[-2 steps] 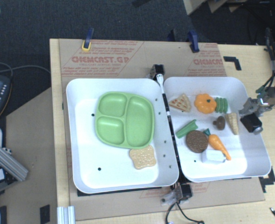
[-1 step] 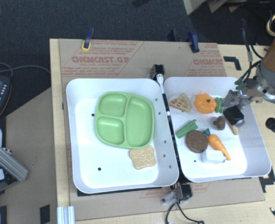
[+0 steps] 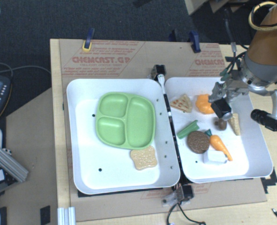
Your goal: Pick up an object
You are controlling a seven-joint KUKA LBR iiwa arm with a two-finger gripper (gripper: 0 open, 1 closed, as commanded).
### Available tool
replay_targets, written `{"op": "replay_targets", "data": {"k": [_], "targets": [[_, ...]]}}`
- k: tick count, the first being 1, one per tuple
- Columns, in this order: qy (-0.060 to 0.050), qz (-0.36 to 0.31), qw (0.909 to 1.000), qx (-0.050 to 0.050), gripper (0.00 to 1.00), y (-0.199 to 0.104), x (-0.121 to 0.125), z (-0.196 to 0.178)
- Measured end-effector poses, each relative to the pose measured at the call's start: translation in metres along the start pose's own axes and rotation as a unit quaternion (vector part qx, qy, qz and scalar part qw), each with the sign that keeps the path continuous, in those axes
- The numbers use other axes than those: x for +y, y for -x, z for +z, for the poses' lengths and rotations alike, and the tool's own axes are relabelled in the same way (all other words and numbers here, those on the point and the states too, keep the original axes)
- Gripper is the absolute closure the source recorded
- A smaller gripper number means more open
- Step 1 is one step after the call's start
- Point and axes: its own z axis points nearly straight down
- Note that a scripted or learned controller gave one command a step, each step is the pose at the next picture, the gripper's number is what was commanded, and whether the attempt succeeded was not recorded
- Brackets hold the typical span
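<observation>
Camera view: am watching gripper (image 3: 221,108) hovering low in right bin (image 3: 258,149), near orange piece (image 3: 204,104). Pincer state: cannot tell. Am judging nothing lifted; pick remaining.

My grey arm with its orange band (image 3: 266,41) reaches in from the right, wrist angled downward. My dark two-finger tool (image 3: 221,108) hangs low, pointing down and left.
</observation>
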Motion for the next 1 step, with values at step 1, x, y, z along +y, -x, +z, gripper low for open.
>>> {"op": "replay_targets", "data": {"k": [1], "targets": [[-0.001, 0.000, 1.0000, 0.001, 1.00, -0.0582, 0.0156, 0.0081]]}}
